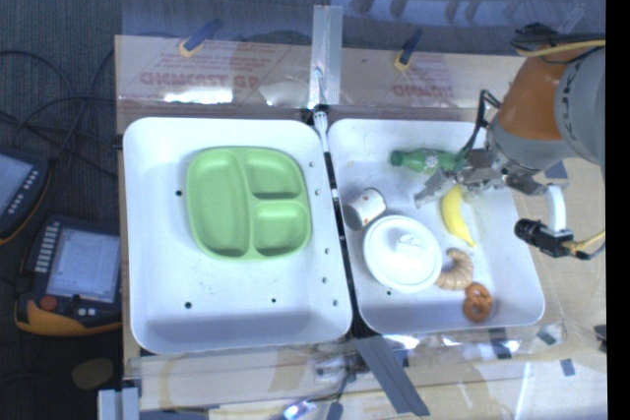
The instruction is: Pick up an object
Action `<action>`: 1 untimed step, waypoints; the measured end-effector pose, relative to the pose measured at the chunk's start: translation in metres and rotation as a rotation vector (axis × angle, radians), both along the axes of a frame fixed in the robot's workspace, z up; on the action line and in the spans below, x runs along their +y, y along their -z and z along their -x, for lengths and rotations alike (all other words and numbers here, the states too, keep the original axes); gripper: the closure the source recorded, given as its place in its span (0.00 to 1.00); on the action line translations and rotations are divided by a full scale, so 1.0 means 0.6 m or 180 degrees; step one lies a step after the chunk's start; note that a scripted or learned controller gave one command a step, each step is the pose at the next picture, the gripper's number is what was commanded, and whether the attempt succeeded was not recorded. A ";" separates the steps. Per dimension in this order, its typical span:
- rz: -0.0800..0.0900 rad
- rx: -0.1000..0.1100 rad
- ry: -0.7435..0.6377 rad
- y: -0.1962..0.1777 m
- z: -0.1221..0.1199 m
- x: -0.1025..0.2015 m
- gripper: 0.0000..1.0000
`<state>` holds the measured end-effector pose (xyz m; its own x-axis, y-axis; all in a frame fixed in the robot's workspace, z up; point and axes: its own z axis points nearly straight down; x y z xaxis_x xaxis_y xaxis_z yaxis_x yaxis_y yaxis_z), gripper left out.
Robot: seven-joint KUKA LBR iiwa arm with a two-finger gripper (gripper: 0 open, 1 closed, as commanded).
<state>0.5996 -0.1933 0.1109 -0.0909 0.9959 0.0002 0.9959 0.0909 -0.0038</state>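
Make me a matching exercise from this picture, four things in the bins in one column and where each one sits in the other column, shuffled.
Things:
1. green divided plastic tray
2. green plastic bottle
3. yellow banana
4. round white lidded bowl

Places:
A. beside the gripper, right bin's far part
B. middle of the left bin
C. right bin's far end, lying flat
D. right bin, near the divider

Pairs: 1-B, 2-C, 3-A, 4-D

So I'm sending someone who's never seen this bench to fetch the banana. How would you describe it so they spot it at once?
Look in the right-hand bin, the one holding several small items. The banana lies near the middle of its right half, just below the gripper and right of the round white lidded bowl. It is the only bright yellow, curved thing there; the nearby pieces are brown, and the bottle is green.
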 end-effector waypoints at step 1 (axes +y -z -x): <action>-0.0006 -0.0003 -0.0017 0.026 -0.007 -0.022 0.00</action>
